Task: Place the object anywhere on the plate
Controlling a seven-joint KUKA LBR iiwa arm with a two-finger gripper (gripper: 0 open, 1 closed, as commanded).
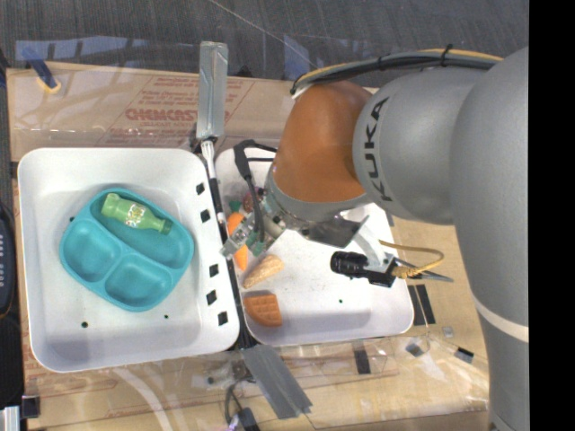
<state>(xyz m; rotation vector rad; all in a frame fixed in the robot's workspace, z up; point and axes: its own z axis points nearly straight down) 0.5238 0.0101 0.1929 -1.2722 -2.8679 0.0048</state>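
A grey robot arm (pixel 431 142) with an orange band reaches from the right over two white bins on a table (pixel 117 106). In the left bin (pixel 54 330) sits a teal divided plate (pixel 126 250), with a green bottle (pixel 135 214) lying in its upper compartment. The tool (pixel 254 236) is low in the right bin (pixel 359 317), near its left wall; whether it is apart or together cannot be told. Just beside it lie a tan wedge-shaped piece (pixel 262 270) and small orange pieces (pixel 237 241); an orange-brown block (pixel 263 309) rests nearer the front.

Dark grey carpet floor (pixel 108 3); brown cardboard-lined bench (pixel 117 106) under plastic
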